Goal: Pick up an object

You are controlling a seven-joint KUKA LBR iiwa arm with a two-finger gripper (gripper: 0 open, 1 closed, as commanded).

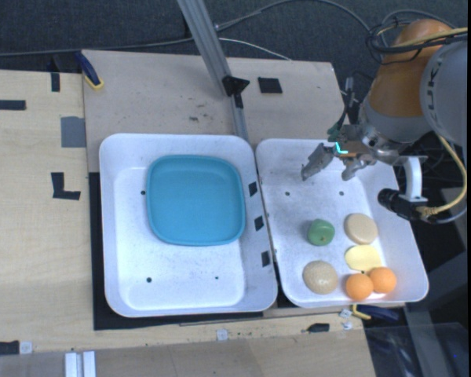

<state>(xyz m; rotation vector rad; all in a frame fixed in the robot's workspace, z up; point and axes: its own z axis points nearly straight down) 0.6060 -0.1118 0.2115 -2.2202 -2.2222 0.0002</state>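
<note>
Approach step — gripper (330, 166) spread open, empty, over the right bin's (286, 210) far end — next descend on the green ball (321, 232).

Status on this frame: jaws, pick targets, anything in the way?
Gripper over right bin, jaws open, holding nothing. Green object nearest, untouched. Path clear.
</note>
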